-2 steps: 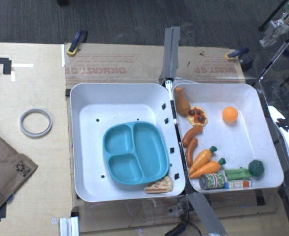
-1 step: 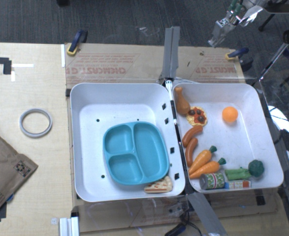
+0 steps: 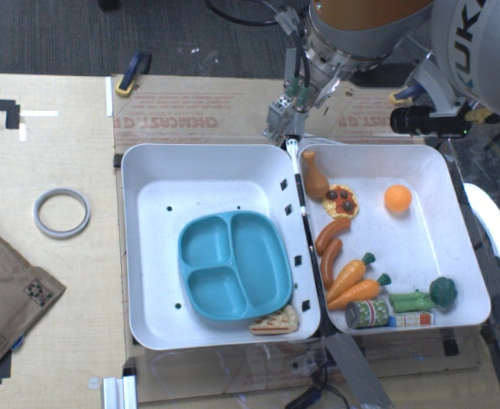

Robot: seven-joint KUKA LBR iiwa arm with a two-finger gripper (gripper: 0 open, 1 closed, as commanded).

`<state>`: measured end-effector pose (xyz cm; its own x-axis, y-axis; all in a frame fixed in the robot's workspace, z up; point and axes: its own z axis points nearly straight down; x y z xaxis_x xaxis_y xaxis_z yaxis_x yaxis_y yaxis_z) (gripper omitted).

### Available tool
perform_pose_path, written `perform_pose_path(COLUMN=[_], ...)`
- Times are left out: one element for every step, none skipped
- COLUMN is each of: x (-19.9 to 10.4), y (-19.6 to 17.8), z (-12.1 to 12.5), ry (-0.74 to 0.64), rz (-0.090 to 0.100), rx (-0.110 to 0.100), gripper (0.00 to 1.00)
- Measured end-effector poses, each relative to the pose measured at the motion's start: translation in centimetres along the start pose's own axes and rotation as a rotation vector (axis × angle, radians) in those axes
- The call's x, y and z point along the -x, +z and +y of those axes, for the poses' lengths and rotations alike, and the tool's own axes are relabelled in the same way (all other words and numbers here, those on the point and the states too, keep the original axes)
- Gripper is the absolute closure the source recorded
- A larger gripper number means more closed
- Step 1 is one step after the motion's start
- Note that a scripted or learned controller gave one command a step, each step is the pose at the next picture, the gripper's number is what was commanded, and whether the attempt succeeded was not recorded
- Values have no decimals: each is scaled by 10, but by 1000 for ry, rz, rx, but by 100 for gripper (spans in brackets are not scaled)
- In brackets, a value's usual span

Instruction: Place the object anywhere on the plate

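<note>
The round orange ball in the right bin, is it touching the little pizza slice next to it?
Apart. The camera view shows bare white bin floor between the round orange ball and the small pizza slice.

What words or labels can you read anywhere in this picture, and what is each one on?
"KUKA", partly cut off, on the grey arm.
"CHEMCAST GP", printed upside down in red, on the cardboard sheet behind the bins; the smaller line below it is too blurred to read.
"BOX" on the brown carton at the left edge.
The can in the right bin has a label, too small to read.
</note>
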<state>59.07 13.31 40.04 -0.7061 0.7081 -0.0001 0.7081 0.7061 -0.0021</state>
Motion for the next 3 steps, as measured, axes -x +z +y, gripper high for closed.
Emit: perform_pose_path(x=[-123, -137, -99], y=[13, 126, 175], z=[5, -22, -60], ry=[-80, 66, -52], rz=[0, 1, 1], rx=[0, -1, 0], gripper=[100, 100, 100])
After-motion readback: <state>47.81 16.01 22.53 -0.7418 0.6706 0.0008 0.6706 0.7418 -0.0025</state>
